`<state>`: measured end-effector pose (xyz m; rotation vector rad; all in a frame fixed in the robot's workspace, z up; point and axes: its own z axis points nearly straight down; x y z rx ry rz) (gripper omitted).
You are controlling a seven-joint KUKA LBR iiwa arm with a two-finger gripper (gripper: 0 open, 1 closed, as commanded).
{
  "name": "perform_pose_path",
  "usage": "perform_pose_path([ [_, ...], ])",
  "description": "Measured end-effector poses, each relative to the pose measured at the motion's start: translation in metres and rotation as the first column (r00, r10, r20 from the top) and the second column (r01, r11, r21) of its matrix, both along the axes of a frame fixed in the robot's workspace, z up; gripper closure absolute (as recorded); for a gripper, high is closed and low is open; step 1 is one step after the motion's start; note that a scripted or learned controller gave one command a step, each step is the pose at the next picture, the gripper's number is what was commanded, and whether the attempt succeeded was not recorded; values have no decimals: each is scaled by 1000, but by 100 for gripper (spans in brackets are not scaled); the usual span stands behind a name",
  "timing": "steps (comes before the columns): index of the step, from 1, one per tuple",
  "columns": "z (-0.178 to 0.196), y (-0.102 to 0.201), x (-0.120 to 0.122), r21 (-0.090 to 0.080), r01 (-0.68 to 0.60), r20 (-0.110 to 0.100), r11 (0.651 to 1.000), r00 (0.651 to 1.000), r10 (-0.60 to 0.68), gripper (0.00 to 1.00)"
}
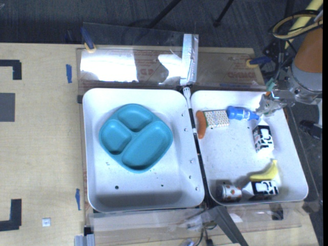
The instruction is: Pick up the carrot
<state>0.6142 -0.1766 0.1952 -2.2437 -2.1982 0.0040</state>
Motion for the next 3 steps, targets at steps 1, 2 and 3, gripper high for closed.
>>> perform_pose_path([
  [1, -105, 41, -41, 2, -17, -2, 1000, 1000, 17, 100],
  [2, -110, -7, -108, 5, 272, 3, 962, 962, -272, 100],
  [3, -109, -4, -106, 9, 268, 6, 963, 963, -268, 0],
])
